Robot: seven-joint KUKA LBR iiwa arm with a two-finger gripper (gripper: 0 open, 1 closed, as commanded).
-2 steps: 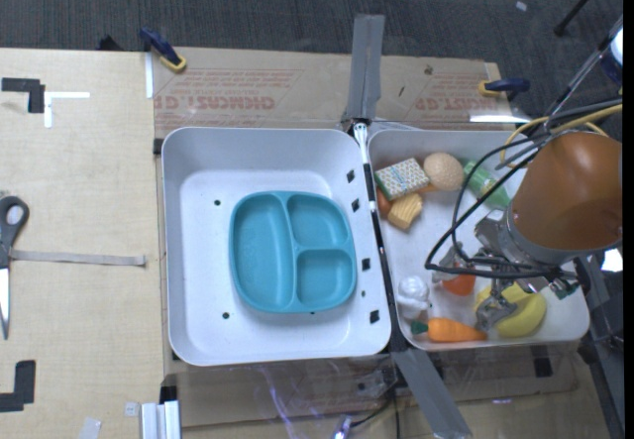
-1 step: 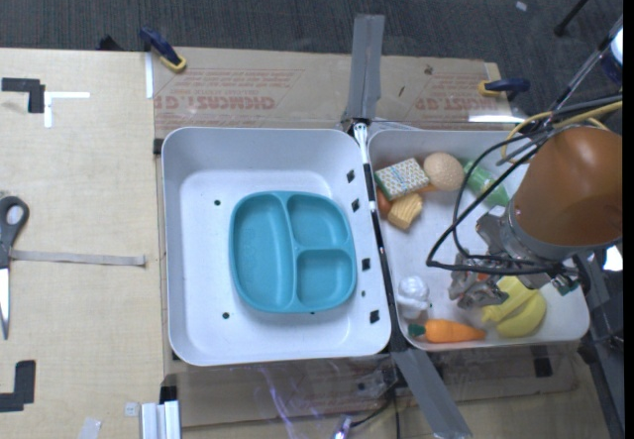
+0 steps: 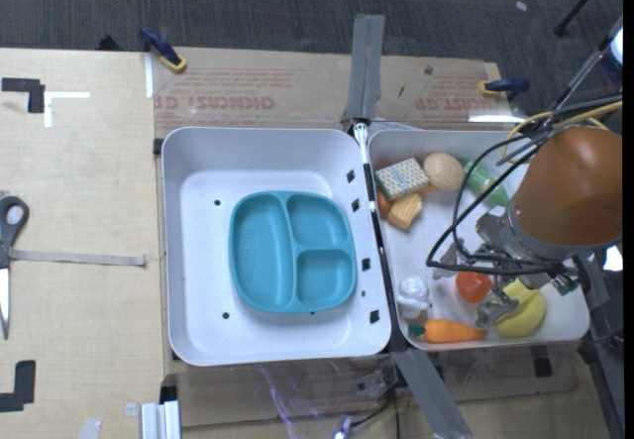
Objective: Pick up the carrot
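The carrot is lying on its side along the near wall of the right bin, its pointed end facing the divider, so I am judging that a grasp has to come from above, across its width. A banana is sitting just beside it on the right, and a red tomato is lying just behind it. My end effector is hanging low over that corner, between the tomato and the banana; whether it is apart or together I cannot tell. Nothing is showing between its tips. Further back a round bun is lying, and the left bin is holding a teal divided plate.
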